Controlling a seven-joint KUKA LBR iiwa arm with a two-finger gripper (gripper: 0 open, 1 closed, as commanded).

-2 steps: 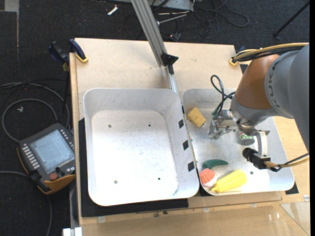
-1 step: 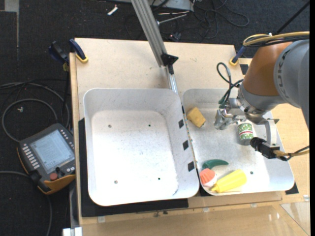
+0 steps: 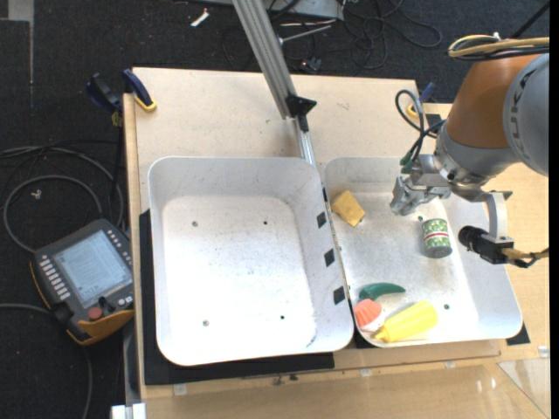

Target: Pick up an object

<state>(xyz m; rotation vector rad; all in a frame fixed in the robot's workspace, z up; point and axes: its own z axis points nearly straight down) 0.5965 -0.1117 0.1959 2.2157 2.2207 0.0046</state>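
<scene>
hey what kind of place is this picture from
Probably a robotics lab: a grey and orange arm reaches over two white bins, a teach pendant lies on the floor, and loose cables trail behind the bench.

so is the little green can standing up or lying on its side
Lying on its side: the green can shows its long labelled side from above, on the right bin's floor, beside the pincer.

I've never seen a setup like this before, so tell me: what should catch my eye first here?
The big arm with its orange band, reaching in from the right, its tool hanging over the right bin. That bin holds small bright things: a green-labelled can beside the tool, a tan block, and a yellow piece near the front rim.
</scene>
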